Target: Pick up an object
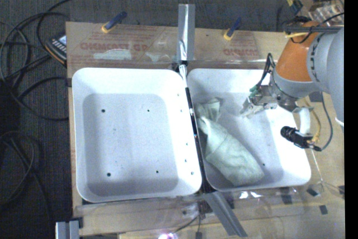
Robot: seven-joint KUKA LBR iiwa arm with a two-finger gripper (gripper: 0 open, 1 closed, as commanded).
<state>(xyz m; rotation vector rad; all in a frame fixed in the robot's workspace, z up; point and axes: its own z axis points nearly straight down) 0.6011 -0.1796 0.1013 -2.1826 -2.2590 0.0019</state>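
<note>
A crumpled pale green cloth (226,145) lies in the right bin (285,173), stretching from beside the bin's left wall toward its front. My gripper (250,107) hangs over the upper right part of that bin, to the right of the cloth and a short gap apart from it. Its light fingers (248,107) point down and to the left, with nothing visible between them. The grey arm with its orange band (293,64) comes in from the right.
The left bin (78,120) sits beside the right one, their walls meeting along a middle ridge (192,120). A metal post (185,36) and two clamps (113,22) stand on the board behind the bins. A black cable with a connector (296,136) hangs off the wrist.
</note>
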